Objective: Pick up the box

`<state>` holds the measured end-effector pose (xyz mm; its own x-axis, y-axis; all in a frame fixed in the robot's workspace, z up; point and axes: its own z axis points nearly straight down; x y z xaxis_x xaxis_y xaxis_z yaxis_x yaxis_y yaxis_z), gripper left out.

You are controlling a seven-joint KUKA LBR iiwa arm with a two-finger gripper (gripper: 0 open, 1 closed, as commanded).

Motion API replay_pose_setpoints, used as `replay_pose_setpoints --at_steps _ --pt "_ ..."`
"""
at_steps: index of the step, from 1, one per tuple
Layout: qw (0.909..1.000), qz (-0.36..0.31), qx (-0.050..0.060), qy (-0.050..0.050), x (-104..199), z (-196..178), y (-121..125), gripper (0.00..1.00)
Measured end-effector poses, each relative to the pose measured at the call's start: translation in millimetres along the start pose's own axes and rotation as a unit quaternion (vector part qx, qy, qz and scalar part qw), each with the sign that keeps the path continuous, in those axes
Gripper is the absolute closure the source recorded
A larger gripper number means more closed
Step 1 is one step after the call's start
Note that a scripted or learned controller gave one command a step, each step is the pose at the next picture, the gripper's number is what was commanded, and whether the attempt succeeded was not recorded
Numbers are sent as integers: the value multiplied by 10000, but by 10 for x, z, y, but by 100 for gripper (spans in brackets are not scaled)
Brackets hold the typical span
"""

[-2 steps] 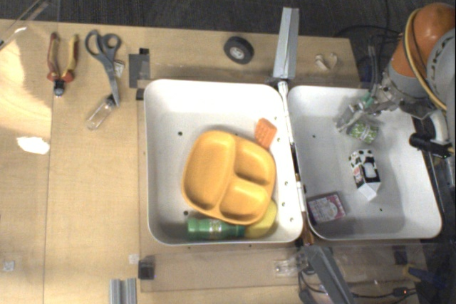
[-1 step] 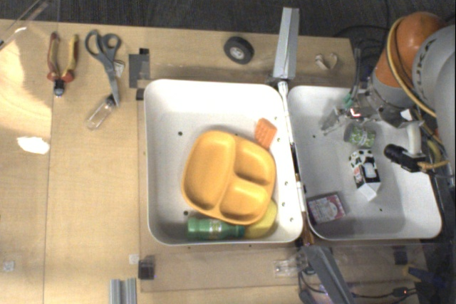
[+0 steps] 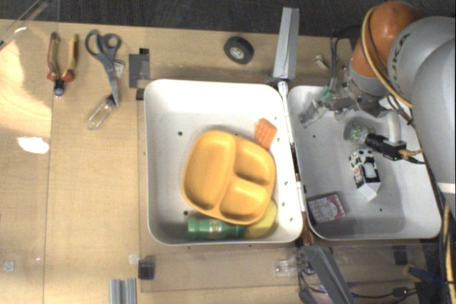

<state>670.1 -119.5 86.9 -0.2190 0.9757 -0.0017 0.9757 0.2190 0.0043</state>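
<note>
A small flat box (image 3: 326, 208) with a pink and purple face lies at the front left of the right bin (image 3: 420, 224), close to its front wall. My gripper (image 3: 315, 109) hangs over the back left corner of that bin, well behind the box and apart from it. Nothing shows between its tips. A white and black carton (image 3: 367, 173) lies in the middle of the same bin, to the right of the box and a little farther back.
A round greenish thing (image 3: 356, 132) lies behind the carton. The left bin (image 3: 160, 153) holds a yellow divided tray (image 3: 229, 176), an orange piece (image 3: 265, 131), a green bottle (image 3: 210, 227) and a yellow fruit (image 3: 265, 221). Scissors (image 3: 107, 67), pliers (image 3: 60, 62) and a tape roll (image 3: 239, 49) lie on the bench.
</note>
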Motion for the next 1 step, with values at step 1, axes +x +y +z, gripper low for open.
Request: replay_pose_setpoints --at_steps 1 --pt "9964 -844 45 -22 234 -1 28 0"
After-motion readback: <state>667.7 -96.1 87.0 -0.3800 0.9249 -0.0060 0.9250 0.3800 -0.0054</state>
